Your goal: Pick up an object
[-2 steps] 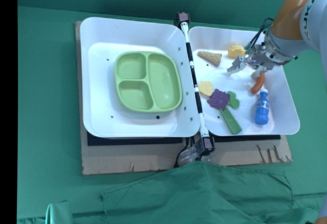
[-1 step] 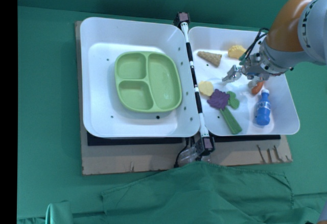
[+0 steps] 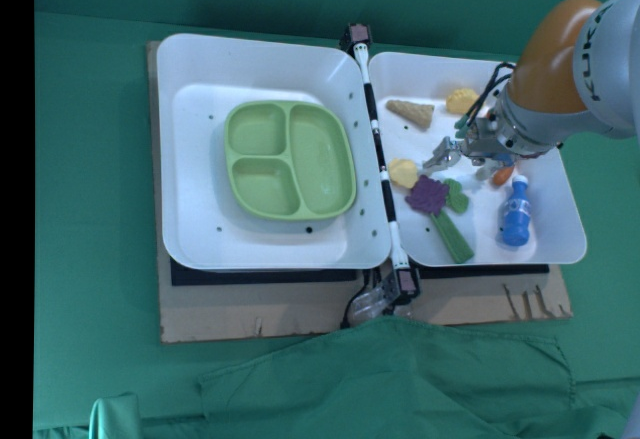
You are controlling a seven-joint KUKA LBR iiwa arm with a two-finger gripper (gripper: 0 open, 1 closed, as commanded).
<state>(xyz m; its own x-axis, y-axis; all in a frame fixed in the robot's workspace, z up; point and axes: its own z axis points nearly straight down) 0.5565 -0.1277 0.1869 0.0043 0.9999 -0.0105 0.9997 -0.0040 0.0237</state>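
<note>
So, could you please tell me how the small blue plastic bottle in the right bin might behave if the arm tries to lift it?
The small blue plastic bottle lies on its side on the right white bin, so a nudge would probably roll it. Its rounded, smooth-looking body may slip sideways under a pinch. It looks like a hollow toy, so likely light and fairly stiff.

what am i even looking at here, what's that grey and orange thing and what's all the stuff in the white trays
It is a robot arm, filmed by one fixed camera looking down at a slant. At its tip sits a two-finger gripper, meant to pick things up; it hangs over the right bin with nothing visibly between its fingers. That bin holds toy food: a purple grape bunch, a green stalk, a blue bottle, a cone-shaped piece and two yellow pieces. The left bin holds a green divided plate.
</note>
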